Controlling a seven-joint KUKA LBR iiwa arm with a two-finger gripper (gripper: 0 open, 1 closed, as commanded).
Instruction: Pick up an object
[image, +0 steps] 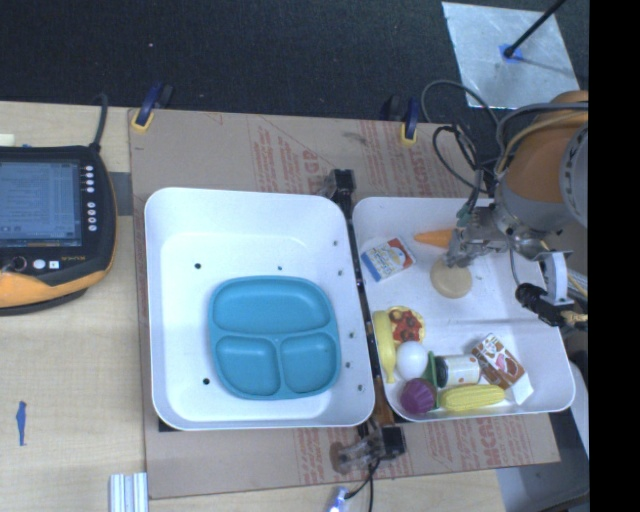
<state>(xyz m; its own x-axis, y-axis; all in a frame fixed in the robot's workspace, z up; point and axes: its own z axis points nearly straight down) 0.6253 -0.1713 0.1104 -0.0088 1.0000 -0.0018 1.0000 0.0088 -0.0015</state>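
Observation:
The right bin (560, 385) holds a tan round disc (451, 281), an orange carrot (432, 239), a small blue and white packet (386, 259), a banana (383, 343), a white egg (411, 359), a purple onion (418, 397), a corn cob (472, 399), a small can (459, 370) and a red-brown carton (498, 361). My gripper (463, 250) reaches in from the right and hangs just above the disc's upper edge, beside the carrot's thick end. Nothing shows between its fingers.
The left bin (170, 230) holds a blue three-compartment tray (273, 335). A teach pendant (50, 225) lies on the bench at far left. Cables (455, 120) loop over the arm at the back right. A clamp (343, 185) sits where the bins meet.

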